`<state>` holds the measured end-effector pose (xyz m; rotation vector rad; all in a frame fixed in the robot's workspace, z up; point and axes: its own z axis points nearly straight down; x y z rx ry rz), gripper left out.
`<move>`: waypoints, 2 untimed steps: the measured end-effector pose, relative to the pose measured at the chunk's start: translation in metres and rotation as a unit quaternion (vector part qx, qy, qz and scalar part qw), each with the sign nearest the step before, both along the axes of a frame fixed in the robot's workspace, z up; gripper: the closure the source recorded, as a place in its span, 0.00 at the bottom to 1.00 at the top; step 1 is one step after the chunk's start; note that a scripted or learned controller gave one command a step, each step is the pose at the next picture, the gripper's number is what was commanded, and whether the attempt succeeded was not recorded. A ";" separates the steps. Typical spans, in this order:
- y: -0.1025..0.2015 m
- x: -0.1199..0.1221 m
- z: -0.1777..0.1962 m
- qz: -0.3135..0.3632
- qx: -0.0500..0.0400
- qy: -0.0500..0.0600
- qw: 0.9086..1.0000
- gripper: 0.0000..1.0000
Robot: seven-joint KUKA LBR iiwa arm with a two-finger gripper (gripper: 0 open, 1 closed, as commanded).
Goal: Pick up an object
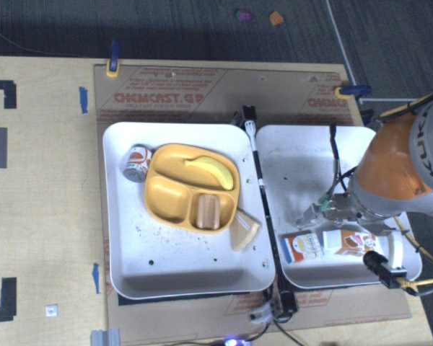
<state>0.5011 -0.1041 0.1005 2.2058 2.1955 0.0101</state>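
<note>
1. Where the right bin (296,150) holds its load, a flat white carton (325,245) with orange and blue print lies on the floor near the front wall, long side running left to right.
2. Gripper (325,209) hangs just behind the carton's upper edge, low over the bin floor; whether it is wide, narrow or touching the carton cannot be told.
3. Arm (400,168) enters from the right, orange band over the bin's right half, wrist angled down and left; black cables trail along it.
4. Left bin (123,251) holds a yellow divided tray (175,193).
5. Tray carries a banana (213,170) in its rear compartment and a brown block (207,212) in front.
6. A crushed can (136,163) touches the tray's left rear; a tan wedge (245,231) lies just beside its right front corner.
</note>
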 end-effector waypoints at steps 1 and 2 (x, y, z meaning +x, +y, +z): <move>0.010 -0.016 -0.011 0.002 0.004 0.002 1.000 0.00; 0.010 -0.016 -0.011 0.002 0.004 0.002 1.000 0.00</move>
